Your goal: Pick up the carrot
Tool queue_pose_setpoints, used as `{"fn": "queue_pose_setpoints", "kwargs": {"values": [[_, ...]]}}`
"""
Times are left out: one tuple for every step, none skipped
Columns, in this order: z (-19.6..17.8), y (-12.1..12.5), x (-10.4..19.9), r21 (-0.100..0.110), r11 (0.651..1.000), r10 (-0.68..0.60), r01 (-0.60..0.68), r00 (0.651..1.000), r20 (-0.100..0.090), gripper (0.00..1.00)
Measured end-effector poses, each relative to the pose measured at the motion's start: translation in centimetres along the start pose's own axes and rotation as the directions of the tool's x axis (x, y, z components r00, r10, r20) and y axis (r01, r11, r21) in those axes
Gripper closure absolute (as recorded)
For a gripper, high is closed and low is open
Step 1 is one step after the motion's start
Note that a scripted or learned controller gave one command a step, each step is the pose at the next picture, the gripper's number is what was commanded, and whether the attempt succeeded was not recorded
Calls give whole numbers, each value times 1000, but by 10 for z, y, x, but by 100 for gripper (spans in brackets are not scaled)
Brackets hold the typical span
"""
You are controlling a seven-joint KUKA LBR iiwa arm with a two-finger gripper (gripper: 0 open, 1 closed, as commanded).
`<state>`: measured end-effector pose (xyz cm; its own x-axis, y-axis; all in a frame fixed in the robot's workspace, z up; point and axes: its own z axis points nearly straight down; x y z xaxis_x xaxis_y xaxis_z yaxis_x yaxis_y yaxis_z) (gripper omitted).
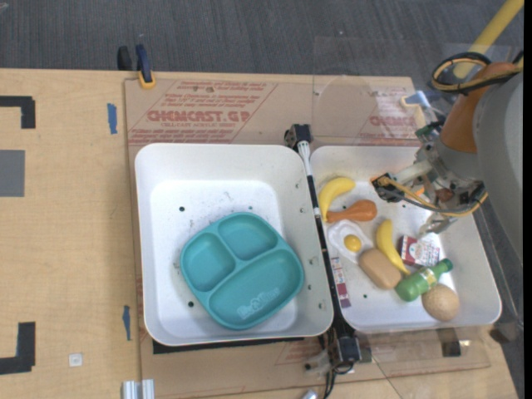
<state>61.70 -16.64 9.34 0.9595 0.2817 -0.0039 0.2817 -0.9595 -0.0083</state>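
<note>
Carrot: lies in the right bin, upper left part, near the wall shared with the left bin. Thick orange end points right, pale narrow end points left. A yellow banana is just above it, and the fried egg is just below. Nothing rests on top of it.

My gripper: over the right bin's upper right part, apart from the carrot, to its right. Cabling and the wrist hide the tips, so I cannot tell how wide it stands. Nothing visible in its grasp.

Risks, as I judge them:
- The banana and egg crowd the carrot on both long sides. A descent slightly off could pinch the banana or close on the egg's edge.
- The carrot tapers. A grip near the thin end could let it swing or slip out, so the thick end looks safer.
- The shared bin wall sits close to the pale tip. Coming in too far left risks striking that rim.
- A second banana and a red-white packet lie below my gripper, and a low sideways move could shove them.

Arm pose: grey wrist with its orange band enters from the right, reaching down over the right bin's far corner.
</note>
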Motion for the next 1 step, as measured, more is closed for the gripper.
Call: {"fn": "queue_pose_setpoints", "kwargs": {"values": [[-9,-1,0,2,1000,-3,3,1000,2,100]]}}
